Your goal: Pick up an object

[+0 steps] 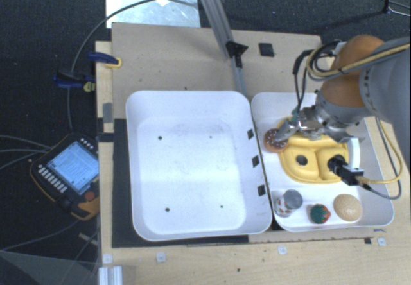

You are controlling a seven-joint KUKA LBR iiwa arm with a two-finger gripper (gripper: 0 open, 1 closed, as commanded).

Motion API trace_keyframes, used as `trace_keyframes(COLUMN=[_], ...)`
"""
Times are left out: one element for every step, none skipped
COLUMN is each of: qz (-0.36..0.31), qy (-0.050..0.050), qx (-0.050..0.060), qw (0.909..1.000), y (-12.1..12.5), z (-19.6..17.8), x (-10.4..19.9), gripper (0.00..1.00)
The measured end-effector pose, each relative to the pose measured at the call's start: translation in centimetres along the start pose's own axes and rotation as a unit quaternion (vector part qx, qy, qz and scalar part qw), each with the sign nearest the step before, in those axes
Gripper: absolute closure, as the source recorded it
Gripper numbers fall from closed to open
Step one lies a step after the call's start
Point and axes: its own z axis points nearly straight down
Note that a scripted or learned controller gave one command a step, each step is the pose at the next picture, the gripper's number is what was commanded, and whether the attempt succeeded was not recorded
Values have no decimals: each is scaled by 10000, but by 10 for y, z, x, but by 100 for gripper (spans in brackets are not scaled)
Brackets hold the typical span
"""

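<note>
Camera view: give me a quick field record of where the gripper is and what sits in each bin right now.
gripper: low in the right bin, upper part, above the yellow object
right bin: holds all the objects listed
yellow object: centre, under the gripper
brown disc: by the bin's left wall
grey cup-like piece: lower left
green-red ball: bottom middle
tan ball: bottom right
left bin: bare white floor in view

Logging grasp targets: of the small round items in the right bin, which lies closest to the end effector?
The brown-and-pink round piece at the bin's left wall, beside the end effector. The grey, green-red and beige ones sit along the near edge.
</note>
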Motion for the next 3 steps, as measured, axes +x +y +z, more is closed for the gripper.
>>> trace_keyframes(qz=[-16,-8,-9], qy=[24,-4,-4], qx=[-86,64,60], qw=[10000,10000,10000], y=[6,12,14], z=[-15,-63,-107], x=[3,12,12], gripper=[100,100,100])
